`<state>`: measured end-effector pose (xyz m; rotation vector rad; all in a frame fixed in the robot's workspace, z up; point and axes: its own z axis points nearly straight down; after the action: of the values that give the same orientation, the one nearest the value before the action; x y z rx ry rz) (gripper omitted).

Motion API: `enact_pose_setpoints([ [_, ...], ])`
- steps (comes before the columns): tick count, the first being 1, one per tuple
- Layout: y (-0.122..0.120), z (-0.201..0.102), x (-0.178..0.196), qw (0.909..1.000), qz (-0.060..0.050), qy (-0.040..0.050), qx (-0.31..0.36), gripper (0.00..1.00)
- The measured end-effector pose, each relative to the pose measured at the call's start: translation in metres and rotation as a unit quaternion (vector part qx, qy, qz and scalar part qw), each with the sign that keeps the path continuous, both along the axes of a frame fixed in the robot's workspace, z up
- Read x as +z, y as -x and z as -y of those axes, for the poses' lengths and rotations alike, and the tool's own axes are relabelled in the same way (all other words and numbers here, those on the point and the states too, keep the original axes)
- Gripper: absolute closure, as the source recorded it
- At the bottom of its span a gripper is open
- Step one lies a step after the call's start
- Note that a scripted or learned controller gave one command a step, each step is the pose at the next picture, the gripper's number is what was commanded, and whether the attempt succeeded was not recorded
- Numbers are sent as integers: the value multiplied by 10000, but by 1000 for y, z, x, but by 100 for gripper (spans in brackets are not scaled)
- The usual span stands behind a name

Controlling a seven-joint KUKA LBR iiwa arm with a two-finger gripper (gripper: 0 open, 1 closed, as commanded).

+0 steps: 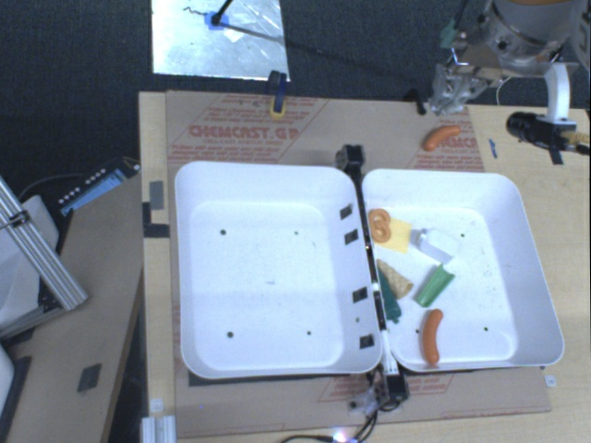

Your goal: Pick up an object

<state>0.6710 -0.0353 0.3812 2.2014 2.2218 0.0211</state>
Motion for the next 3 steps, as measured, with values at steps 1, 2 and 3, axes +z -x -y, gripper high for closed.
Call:
enact_pose_setpoints([
  [1,34,5,166,10000,15,7,-18,100],
  [2,74,-50,-12,9998,-179,-13,-2,100],
  [3,86,-140,-125,9999,-158,-14,13,100],
])
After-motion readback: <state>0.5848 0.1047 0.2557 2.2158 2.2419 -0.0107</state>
